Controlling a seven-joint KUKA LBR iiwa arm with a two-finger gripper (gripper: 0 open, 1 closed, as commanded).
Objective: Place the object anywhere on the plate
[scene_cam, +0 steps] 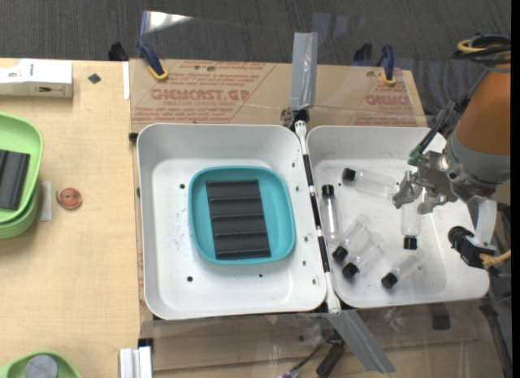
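Note:
A teal plate (199, 206) lies in the middle of the left bin (162, 275) and carries a black ridged insert (238, 218). Several clear vials with black caps lie scattered in the right bin (459, 283): one (329, 210) along its left wall, one (367, 180) at the back, others (357, 242) near the front. My gripper (413, 199) hangs over the right bin's right half, fingers apart, right above the upper end of one vial (409, 226) whose black cap points toward the front. Nothing is visibly clamped between the fingers.
A ridge (313, 206) divides the two bins. Behind them lies cardboard (211, 88) held by clamps. On the wooden bench to the left are green trays (20, 197), a white box (36, 80) and a small brown disc (70, 198).

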